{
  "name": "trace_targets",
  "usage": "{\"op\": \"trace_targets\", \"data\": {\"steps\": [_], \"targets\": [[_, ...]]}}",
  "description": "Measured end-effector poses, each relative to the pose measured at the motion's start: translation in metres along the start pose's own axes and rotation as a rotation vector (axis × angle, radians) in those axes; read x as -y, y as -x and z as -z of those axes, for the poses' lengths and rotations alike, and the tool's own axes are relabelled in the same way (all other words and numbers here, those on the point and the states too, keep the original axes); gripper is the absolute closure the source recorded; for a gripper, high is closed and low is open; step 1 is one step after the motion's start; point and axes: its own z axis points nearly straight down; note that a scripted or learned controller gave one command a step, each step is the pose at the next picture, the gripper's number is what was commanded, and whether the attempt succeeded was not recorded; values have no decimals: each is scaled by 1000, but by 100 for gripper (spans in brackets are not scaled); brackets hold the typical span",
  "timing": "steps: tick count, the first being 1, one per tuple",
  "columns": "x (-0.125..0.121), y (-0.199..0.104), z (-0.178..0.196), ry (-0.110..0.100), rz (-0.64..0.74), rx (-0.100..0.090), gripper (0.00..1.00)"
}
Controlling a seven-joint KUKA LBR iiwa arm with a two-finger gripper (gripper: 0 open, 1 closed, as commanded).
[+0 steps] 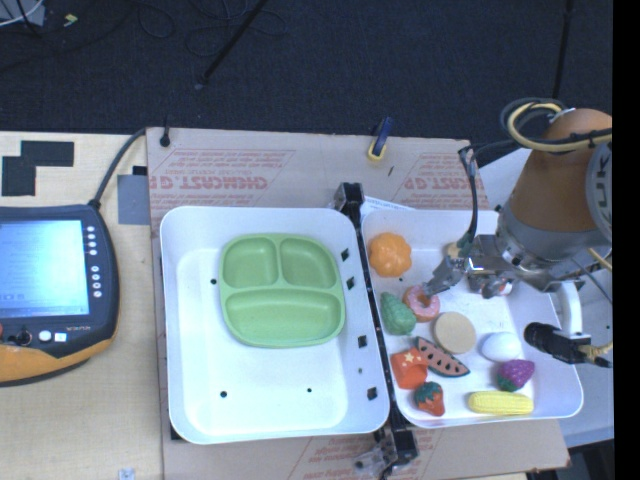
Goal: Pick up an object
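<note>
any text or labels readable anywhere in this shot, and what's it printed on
Red print on the cardboard sheet behind the left bin: upside down and blurred, not readable.
A second red print on the same cardboard behind the right bin: also upside down, too blurred to read.
Faint red print on the cardboard at the bottom edge: too small to read.
Teach pendant screen: lit, but nothing legible.

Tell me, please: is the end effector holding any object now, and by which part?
It cannot be told. The end effector is low over the pink donut in the right bin, but no grip is visible.
</note>
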Motion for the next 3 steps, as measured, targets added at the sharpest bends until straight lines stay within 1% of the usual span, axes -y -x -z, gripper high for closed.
{"op": "trace_targets", "data": {"steps": [1,2,3], "targets": [[-1,5,-62,2,0,0,0],[-4,6,-97,18,0,9,0],[-1,6,-89,6,-8,2,100]]}}
